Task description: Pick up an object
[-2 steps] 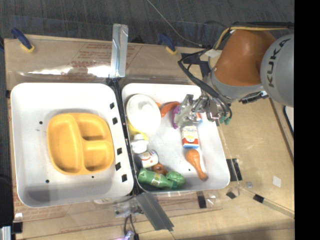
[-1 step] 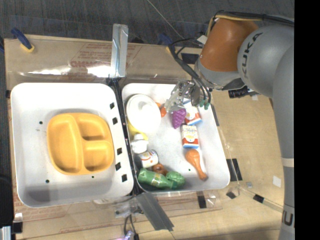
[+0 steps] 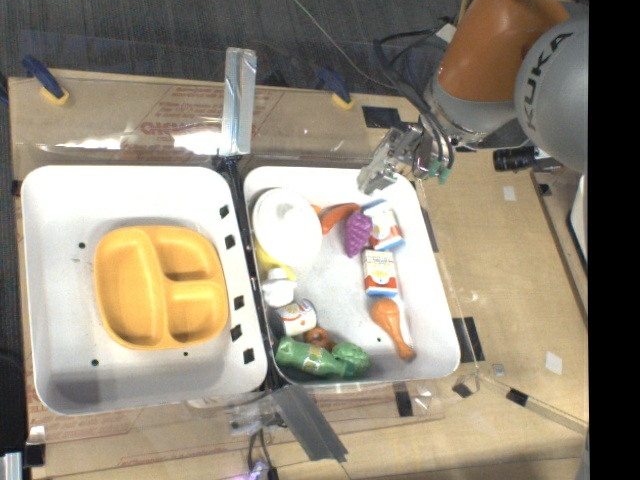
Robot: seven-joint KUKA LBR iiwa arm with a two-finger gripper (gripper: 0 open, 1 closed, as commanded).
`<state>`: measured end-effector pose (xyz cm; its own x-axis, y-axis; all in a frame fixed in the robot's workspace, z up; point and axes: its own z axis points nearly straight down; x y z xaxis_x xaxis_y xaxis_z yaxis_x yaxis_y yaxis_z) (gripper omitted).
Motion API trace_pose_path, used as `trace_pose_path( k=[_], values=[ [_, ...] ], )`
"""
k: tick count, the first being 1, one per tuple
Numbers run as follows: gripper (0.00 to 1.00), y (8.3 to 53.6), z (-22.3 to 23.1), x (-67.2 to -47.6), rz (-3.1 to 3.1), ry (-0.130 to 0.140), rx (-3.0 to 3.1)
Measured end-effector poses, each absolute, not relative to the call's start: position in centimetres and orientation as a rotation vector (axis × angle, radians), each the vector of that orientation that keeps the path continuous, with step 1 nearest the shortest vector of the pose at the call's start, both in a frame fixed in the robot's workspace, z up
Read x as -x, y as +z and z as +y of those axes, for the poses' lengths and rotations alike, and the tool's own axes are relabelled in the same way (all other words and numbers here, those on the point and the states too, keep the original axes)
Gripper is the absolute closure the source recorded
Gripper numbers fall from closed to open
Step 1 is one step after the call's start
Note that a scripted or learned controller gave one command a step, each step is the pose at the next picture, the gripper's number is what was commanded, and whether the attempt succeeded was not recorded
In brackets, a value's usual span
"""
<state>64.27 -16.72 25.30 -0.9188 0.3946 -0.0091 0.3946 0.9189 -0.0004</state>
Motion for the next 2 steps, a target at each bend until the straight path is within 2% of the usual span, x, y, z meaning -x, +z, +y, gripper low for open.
trace_pose_path(
  k=[2],
  values=[
    [1.0, 27.3, -16.6, -64.4, 3.07, -0.004, -0.617]
  ],
)
